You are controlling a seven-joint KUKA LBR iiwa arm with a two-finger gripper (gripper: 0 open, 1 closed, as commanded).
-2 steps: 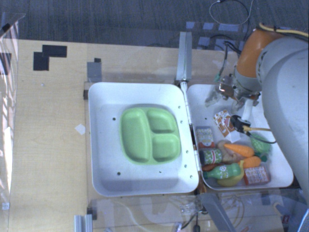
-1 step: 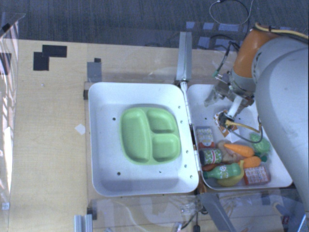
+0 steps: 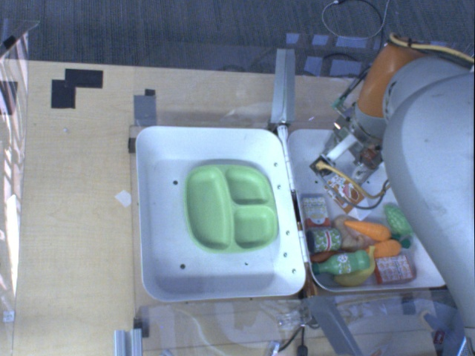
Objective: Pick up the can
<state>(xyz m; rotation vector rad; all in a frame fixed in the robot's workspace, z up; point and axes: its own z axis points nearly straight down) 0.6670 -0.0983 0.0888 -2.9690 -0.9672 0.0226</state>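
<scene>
The can (image 3: 324, 240) lies on its side in the right bin (image 3: 300, 148), close against that bin's left wall and in the nearer half, its green and red label facing up. The jaws (image 3: 343, 170) hang over the far half of the same bin, well apart from the can and farther from the camera than it; something flat with an orange and white printed face (image 3: 345, 188) sits right at their tips, but whether it is pinched there or merely lies below them cannot be told, nor can how wide they stand. Between the jaws and the can rests a small pale packet (image 3: 315, 210), just beside the can on its far side. A yellow-green bottle (image 3: 347, 265) lies touching the can on its near side, and an orange carrot (image 3: 367, 230) lies to the can's right, with a green leafy toy (image 3: 397, 219) and a red-labelled box (image 3: 394, 269) beyond it. The grey arm (image 3: 434, 169) covers the right part of this bin. The left bin (image 3: 159, 221) holds a green divided tray (image 3: 230, 206) in its middle, with bare white floor all round it. The two bins meet along a shared rim, and light wooden table (image 3: 74, 221) spreads wide to the left.
</scene>
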